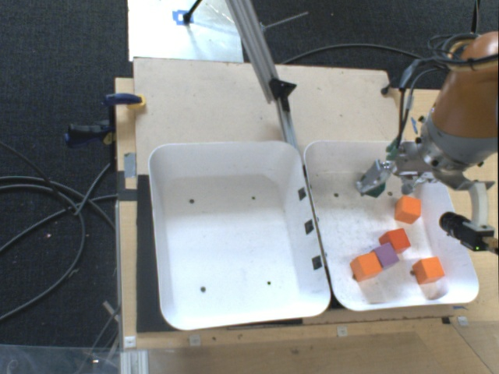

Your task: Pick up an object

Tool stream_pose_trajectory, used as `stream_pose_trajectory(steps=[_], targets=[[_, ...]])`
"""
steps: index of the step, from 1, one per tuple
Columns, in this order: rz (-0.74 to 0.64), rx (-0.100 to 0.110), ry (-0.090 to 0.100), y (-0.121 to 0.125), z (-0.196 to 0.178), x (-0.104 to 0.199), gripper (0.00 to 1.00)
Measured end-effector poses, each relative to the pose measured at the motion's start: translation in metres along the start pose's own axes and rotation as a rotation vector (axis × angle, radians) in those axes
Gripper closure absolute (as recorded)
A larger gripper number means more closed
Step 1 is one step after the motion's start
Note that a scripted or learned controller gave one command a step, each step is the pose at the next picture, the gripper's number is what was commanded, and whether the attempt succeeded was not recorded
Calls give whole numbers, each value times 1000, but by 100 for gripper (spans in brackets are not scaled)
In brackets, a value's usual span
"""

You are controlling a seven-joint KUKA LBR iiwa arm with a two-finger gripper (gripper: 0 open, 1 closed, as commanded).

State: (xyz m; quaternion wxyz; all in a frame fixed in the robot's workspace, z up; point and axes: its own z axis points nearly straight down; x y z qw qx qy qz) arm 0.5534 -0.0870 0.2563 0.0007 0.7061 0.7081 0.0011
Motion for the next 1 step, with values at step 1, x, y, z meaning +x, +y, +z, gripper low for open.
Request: stream_pose_trajectory(steps=[1], targets=[[6, 7, -1, -47, 129, -65, 0]])
